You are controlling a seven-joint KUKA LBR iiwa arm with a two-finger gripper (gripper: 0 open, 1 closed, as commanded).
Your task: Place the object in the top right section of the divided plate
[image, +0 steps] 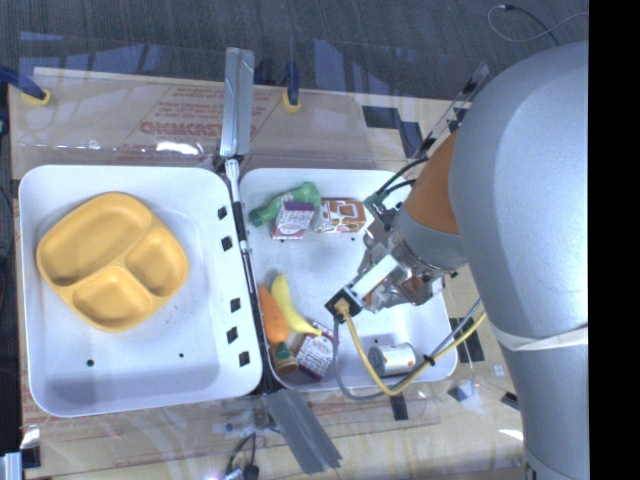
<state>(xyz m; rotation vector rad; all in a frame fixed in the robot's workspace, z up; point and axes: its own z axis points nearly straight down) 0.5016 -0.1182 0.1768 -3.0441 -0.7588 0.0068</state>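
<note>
Camera view. Two white bins stand side by side on the counter (440, 438). The left bin (130, 393) holds the yellow divided plate (100, 230), which lies flat toward the bin's 9 o'clock side. The plate has one large compartment at its 11 o'clock and two smaller ones at its 3 and 6 o'clock. All three are bare yellow.

The right bin (315, 268) holds the loose things. A green object (285, 204) lies at the bin's 11 o'clock, touching a pink-and-white carton (293, 219). An orange-brown carton (341, 216) lies just beside that carton, at 12 o'clock. At 8 o'clock a carrot (273, 318) and a banana (290, 308) lie side by side against the bin's wall. Below them, at 7 o'clock, a second small carton (316, 353) rests next to a brown item (285, 360) too small to identify. A silver can (393, 358) lies on its side at 5 o'clock.

The grey arm (530, 188), with its orange band (435, 193), enters from 3 o'clock and covers the right bin's 3 o'clock edge. The claw (400, 288) sits over the right bin between its centre and 4 o'clock, above the can and well apart from the plate. Whether the claw is wide, narrow or holding anything cannot be told, and neither can which of the loose things is the task's object.
</note>
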